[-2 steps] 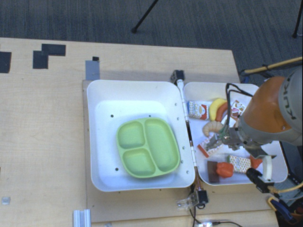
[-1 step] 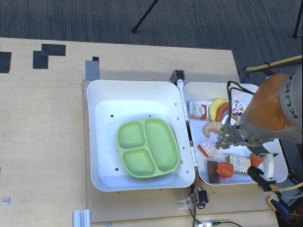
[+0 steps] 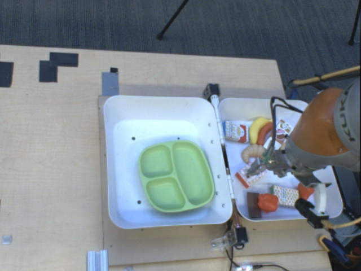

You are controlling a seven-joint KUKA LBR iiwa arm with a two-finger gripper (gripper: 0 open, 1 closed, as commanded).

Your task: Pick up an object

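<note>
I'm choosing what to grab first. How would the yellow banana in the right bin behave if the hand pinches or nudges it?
The banana looks like a smooth, curved toy, so it is probably light and stiff. Its rounded sides may slip between fingers or rock when pushed. Packets crowd close beside it, so a nudge would likely shift them too.

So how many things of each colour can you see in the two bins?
Green: 1, the divided plate
Yellow: 1, the banana
Orange-red: 1, the lump
Brown: 1, the block
Tan: 1, the curved piece
Printed packets: 3
Total: 8 that I can make out; the arm hides some.
</note>
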